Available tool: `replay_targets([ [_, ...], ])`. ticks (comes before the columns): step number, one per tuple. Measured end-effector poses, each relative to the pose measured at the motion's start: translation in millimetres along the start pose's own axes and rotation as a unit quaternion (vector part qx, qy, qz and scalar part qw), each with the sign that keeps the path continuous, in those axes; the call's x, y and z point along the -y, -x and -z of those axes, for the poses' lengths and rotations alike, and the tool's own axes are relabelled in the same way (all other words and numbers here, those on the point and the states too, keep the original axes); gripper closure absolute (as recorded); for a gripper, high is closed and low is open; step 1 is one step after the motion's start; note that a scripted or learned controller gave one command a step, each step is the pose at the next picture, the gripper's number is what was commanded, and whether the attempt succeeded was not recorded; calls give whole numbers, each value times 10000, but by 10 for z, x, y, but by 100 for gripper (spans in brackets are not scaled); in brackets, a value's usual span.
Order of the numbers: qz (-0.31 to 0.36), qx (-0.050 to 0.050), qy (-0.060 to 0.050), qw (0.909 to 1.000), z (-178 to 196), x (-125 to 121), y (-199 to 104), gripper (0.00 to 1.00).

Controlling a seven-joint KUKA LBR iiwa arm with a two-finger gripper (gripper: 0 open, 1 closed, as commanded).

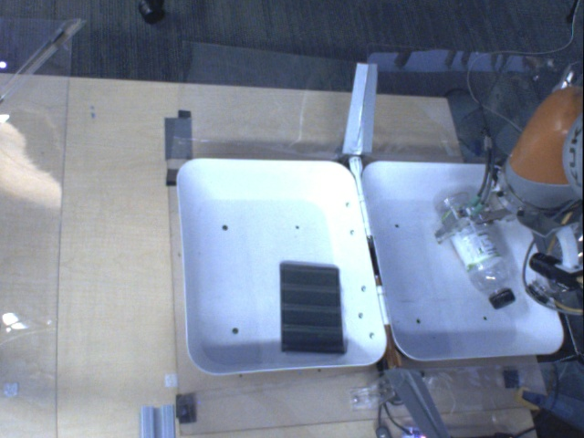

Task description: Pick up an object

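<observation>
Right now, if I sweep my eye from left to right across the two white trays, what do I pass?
Left bin → black ribbed block → right bin → clear plastic bottle → small black piece → the arm's orange band.

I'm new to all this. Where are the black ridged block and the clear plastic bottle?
Black ridged block [312,307]: camera view, middle of its top.
Clear plastic bottle [476,247]: camera view, on its label.
</observation>
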State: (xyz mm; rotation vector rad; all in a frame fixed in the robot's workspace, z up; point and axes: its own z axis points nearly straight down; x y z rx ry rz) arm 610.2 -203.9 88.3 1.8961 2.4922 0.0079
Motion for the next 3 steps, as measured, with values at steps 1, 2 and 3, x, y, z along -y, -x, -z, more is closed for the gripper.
replay_targets([
  [1, -122, -20, -46, 9999, -2, -523, 155, 0],
  [2, -92, -13, -39, 9999, 114, -538, 147, 100],
  [3, 361, -20, -12, 9993, 837, -839, -734, 100],
])
